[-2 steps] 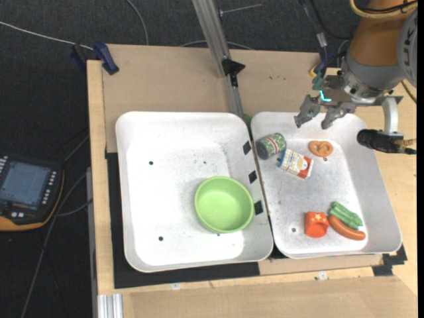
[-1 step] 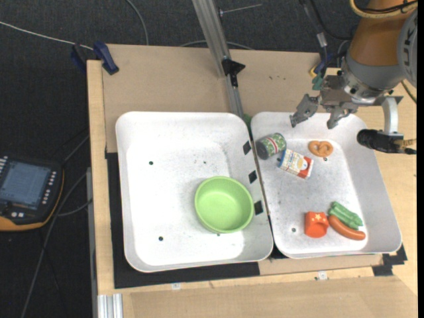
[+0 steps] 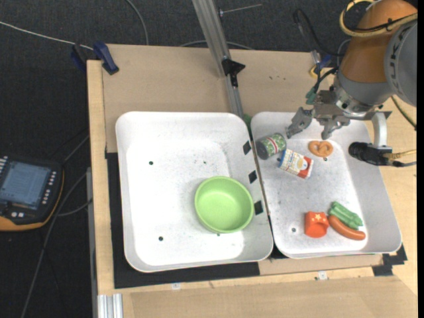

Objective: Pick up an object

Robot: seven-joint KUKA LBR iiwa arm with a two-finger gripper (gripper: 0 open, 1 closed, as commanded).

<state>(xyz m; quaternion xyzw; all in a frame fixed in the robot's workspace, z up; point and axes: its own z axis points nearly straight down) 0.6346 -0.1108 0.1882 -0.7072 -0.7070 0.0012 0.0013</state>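
Pretzel (image 3: 320, 149) on right bin (image 3: 371, 197) floor, just under gripper (image 3: 313, 128), fingers spread wide, gripping nothing. Nearby: tipped can (image 3: 271, 145), carton (image 3: 295, 163). Farther off: tomato (image 3: 316, 224), sausage (image 3: 347, 228), pickle (image 3: 346, 213). Green bowl (image 3: 224, 205) in left bin (image 3: 142, 177).
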